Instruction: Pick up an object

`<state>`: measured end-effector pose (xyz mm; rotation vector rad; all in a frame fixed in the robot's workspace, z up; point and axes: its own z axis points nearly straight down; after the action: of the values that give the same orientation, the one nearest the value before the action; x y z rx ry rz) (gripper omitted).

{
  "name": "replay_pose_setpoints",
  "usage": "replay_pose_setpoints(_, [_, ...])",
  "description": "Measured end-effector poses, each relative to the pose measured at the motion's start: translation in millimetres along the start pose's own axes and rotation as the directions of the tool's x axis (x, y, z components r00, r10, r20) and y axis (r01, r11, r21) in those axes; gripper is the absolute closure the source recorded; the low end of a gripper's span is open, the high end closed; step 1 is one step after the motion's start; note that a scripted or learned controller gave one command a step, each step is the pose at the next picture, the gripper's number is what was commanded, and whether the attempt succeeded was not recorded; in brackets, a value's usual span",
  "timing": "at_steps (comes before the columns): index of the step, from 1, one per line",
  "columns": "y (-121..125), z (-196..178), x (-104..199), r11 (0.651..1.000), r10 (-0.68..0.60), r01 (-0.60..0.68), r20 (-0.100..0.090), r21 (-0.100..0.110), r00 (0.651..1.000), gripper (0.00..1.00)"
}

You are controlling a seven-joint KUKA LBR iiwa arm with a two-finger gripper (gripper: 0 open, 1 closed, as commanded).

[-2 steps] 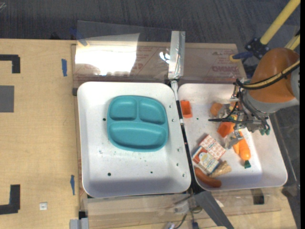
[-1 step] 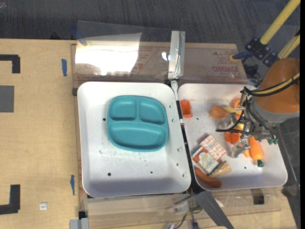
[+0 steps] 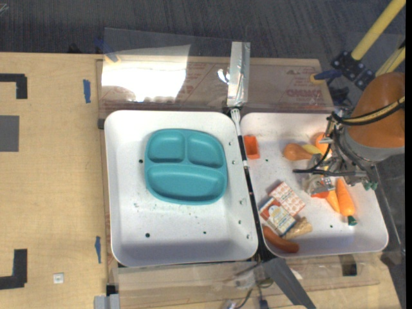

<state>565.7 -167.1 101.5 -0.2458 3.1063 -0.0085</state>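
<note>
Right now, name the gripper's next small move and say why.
Probably a short descent straight down. The gripper hangs in the right bin above the carrot, amid crowded toy food, and the view shows nothing between its fingers.

1. The grey arm (image 3: 380, 124) enters from the right edge of the camera view, its orange band uppermost and rounded toward the lens.
2. Below the band, the wrist points down and leftward, trailing dark cables.
3. The gripper (image 3: 320, 172) hangs low at the arm's end; its finger spacing is lost in clutter.
</note>
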Motion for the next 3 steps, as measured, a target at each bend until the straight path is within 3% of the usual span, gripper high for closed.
replay_pose_setpoints(1, [37, -137, -52, 0.998, 0.061, -0.061, -0.009, -0.003, 0.998, 1.0])
replay_pose_setpoints(2, [36, -131, -49, 0.998, 0.063, -0.063, -0.019, -0.006, 0.998, 0.0])
replay_pose_setpoints(3, [43, 11, 32, 0.999, 0.032, -0.032, -0.01, -0.004, 0.999, 0.0])
